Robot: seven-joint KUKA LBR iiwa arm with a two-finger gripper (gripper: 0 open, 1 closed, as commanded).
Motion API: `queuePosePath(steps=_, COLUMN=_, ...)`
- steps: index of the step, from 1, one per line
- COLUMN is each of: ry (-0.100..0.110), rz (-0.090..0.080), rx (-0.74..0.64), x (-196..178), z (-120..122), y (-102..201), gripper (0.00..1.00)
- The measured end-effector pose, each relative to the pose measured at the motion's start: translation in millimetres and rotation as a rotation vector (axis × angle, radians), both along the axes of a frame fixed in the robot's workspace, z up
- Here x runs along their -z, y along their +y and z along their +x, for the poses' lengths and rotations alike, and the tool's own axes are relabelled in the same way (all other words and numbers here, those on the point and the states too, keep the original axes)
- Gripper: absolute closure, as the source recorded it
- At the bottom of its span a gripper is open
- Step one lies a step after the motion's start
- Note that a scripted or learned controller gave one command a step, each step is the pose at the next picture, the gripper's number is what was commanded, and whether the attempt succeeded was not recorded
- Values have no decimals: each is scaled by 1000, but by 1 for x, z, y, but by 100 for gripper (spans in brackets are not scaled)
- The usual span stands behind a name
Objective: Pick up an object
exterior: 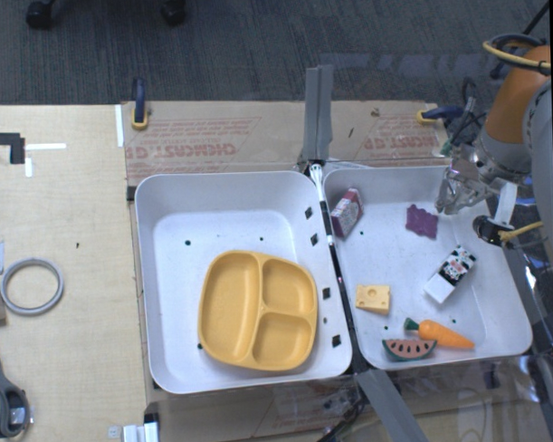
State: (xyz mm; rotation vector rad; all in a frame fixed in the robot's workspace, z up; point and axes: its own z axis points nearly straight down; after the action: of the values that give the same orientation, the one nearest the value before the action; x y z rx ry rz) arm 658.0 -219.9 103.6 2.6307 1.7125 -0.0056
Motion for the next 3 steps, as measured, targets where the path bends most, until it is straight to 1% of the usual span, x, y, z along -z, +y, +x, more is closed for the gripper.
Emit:
queuePosePath(steps=1, ry=-1, rz=2, rx=-179, x=11, z=1, y=19, gripper=0)
queuePosePath(steps=2, ry=-2, rz=3, rx=-10, x=10, z=-100, y=38, gripper=0)
queuePosePath(steps=3, ry=-2, rz=5, rx=386, x=11, z=-115, y=58, gripper=0)
